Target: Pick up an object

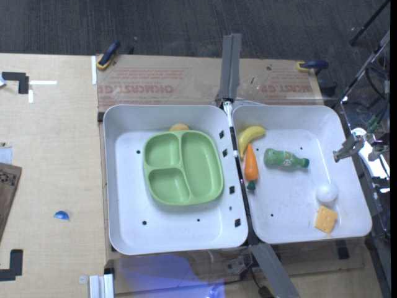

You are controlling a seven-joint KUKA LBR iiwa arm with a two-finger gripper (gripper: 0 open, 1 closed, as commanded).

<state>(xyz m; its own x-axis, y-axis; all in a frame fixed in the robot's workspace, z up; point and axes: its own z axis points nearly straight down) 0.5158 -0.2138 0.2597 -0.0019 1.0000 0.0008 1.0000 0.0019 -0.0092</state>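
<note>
— What's in the left bin (118, 185)?

— A green tray (184, 166) with three sections, lying flat in the middle. Something yellow-orange (179, 128) pokes out from behind its far edge; I can't tell what it is. The tray looks like thin, light plastic, stiff but wide, so I'd judge it awkward for two fingers except at the rim.

— And the right bin (282, 228)?

— Against its left wall there's a banana (250, 135), curved, with a carrot (250, 165) just below it, green end pointing toward us. They look like toys, light and hard, probably a bit slick. The carrot sits so close to the wall that fingers may not fit on that side.

— Anything easier?

— The green bottle (285, 159), I'd say. It lies on its side near the middle of the bin, cap to the right, well apart from the walls. It's round, so it could roll; pinching across the body looks best. Further right and nearer us there's a small white ball (326, 194), likely to slip away, and just below it a flat yellow-orange wedge, like cheese (325, 219), low and hard to get under.

— Where's the gripper (345, 149)?

— At the right bin's right rim, off to the side of everything. It's holding nothing I can see, and I cannot tell if it's spread or closed.
</note>
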